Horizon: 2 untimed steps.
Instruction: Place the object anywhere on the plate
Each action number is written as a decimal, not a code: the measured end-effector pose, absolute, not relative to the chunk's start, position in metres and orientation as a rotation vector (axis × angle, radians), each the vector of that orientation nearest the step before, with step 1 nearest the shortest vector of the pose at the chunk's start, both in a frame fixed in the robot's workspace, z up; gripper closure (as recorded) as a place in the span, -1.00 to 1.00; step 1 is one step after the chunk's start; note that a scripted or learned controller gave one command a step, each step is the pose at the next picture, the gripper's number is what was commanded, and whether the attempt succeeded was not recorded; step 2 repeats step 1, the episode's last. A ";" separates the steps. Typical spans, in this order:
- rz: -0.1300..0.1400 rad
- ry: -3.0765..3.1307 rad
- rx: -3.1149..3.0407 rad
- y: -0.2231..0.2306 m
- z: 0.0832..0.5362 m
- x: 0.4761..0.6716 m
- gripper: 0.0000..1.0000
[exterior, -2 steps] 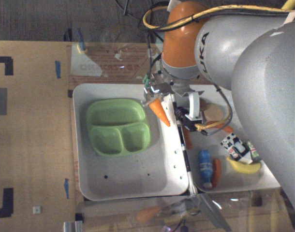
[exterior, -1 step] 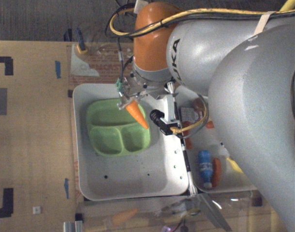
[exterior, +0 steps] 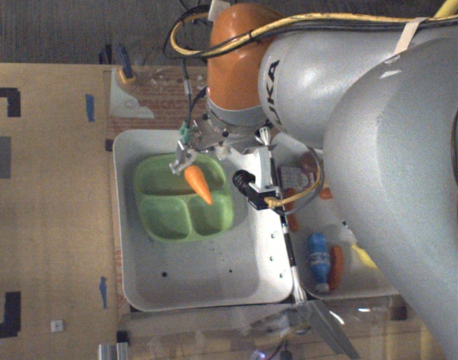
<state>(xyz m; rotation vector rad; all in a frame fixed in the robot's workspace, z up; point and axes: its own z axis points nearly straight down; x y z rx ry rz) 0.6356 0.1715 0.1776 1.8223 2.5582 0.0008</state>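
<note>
Gripper (exterior: 185, 158) looks clenched on the fat end of a smooth orange cone-shaped carrot (exterior: 200, 184), w/ its tip angled over the glossy green divided plate (exterior: 163, 217) in the left white bin (exterior: 206, 283) on the desk.

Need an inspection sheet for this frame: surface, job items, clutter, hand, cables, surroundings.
Surface: two white bins side by side on a tan bench; left bin holds the plate.
Job's things: green sectioned plate in the left bin; orange carrot over its upper right part, tip pointing down-right.
Clutter: blue bottle and a red-orange item in the right bin, partly hidden by the arm.
Hand: hand above the plate, at the carrot's wide end; whether it grips cannot be told.
Cables: yellow and black cables loop over the orange band.
Surroundings: blue tape marks on the bench; dark floor beyond.
</note>
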 end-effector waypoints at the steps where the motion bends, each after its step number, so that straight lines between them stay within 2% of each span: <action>1: -0.001 2.613 1.745 0.205 0.179 0.624 -1.00; 2: -0.001 2.613 1.745 0.205 0.179 0.624 -1.00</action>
